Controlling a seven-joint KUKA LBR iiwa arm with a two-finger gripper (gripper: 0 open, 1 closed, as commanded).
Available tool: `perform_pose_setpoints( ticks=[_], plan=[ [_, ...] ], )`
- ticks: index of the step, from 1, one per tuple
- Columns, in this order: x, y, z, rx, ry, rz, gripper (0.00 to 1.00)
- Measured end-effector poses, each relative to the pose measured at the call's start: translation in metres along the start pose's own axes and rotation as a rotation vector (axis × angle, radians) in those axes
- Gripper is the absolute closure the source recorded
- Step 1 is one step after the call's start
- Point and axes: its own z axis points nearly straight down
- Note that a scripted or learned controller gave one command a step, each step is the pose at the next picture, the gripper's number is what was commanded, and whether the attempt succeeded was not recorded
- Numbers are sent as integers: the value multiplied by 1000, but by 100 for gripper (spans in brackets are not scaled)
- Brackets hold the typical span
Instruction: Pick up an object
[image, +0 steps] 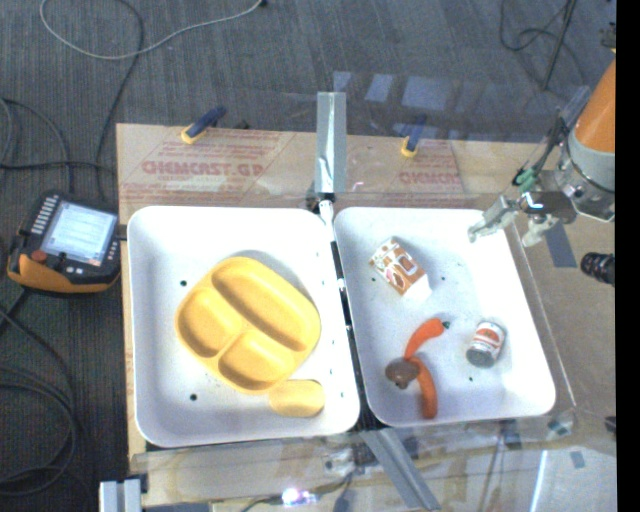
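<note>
My gripper (507, 220) hung over the upper right corner of the right bin (520, 300), and I could see its two pale fingers (488, 225) spread apart, with nothing between them. So it was released and it grasped no object.

The task's things were all lying loose on the floor of the right bin, as if they were dropped there for me to choose from. A small orange and white carton (398, 267) lay tilted in the upper middle of this bin. A small tin can (486, 343) lay on its side near the right wall. Between them and lower, a curved orange piece (427, 362), maybe a toy carrot or pepper, lay just beside a brown round lump (402, 374); I could not tell if they touched each other or were one thing. The objects were apart enough that, in my judgement, the carton or the can was easier to take alone.

In the left bin (150, 330) a yellow divided tray (249, 321) rested upside-up in the middle, and a pale yellow oval piece (296, 398) lay just beside its lower edge.

My arm came in from the right side. The orange band (612, 110) was high at the edge, and the wrist (585, 190) pointed down and to the left, toward the bin. The gripper was above the corner, well apart from every object.
</note>
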Motion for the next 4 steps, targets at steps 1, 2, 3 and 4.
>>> perform_pose_setpoints(
  ticks=[1, 2, 3, 4],
  plan=[
    [54, -31, 66, 1, 0, -41, 0],
    [37, -73, 173, -13, -3, -61, 0],
    [36, -71, 162, -18, -6, -60, 100],
    [36, -71, 162, -17, -6, -60, 0]
  ],
)
